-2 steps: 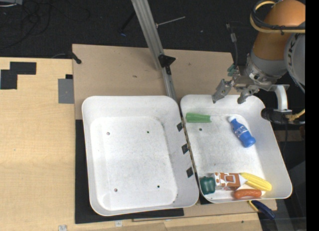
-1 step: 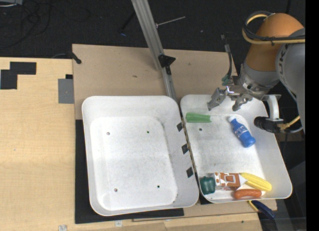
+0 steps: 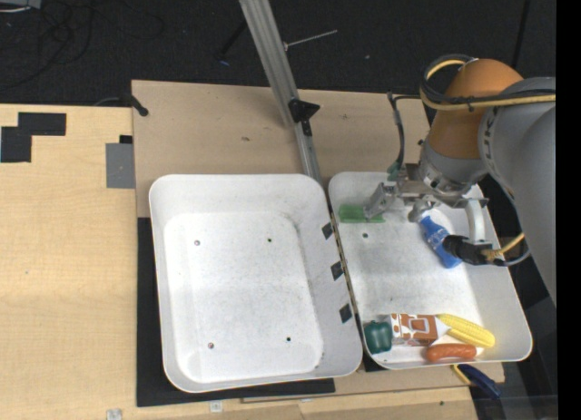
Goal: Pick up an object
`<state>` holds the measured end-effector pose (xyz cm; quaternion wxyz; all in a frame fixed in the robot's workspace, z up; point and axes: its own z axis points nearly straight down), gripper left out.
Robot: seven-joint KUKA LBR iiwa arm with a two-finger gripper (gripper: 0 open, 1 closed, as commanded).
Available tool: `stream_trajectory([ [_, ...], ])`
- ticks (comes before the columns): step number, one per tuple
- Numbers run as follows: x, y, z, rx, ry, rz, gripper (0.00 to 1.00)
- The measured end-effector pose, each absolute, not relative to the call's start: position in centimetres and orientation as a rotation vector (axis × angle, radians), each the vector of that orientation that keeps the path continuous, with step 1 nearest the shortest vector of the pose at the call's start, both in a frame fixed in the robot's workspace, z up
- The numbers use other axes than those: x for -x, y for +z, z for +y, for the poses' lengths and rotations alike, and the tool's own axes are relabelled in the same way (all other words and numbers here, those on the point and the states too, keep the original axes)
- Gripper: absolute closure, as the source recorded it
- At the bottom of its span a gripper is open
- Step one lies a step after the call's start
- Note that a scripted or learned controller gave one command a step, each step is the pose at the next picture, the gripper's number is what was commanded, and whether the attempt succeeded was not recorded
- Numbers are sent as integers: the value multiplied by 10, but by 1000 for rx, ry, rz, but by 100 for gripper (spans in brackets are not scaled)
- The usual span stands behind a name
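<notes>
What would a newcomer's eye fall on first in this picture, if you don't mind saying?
Probably the arm with its orange band, reaching in from the right over the right bin, its gripper near a green block at the bin's far left corner. Next, the bright cluster along that bin's near edge: a yellow corn, a red sausage and a small carton. A blue bottle lies beneath the wrist.

KUKA arm [image 3: 526, 137] grey, rounded smooth casing; orange band [image 3: 472, 105] glossy, dome-shaped, above wrist; yellow-black cable looped over band top; thin dark cable down band's left side; wrist flange metallic grey; gripper [image 3: 386, 200] light grey metal, angular fingers; black connector with orange-yellow cable at right of wrist; white bracket beside it
</notes>
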<state>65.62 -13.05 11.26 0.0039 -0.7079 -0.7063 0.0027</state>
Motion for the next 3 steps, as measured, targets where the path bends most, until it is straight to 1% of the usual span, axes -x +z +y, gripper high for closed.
stream_trajectory([
  [1, -658, 127, -132, 2226, 3, -2214, 100],
  [2, -666, 173, -132, 2221, -3, -2226, 100],
  [3, -660, 222, -139, 2224, -2, -2223, 100],
])
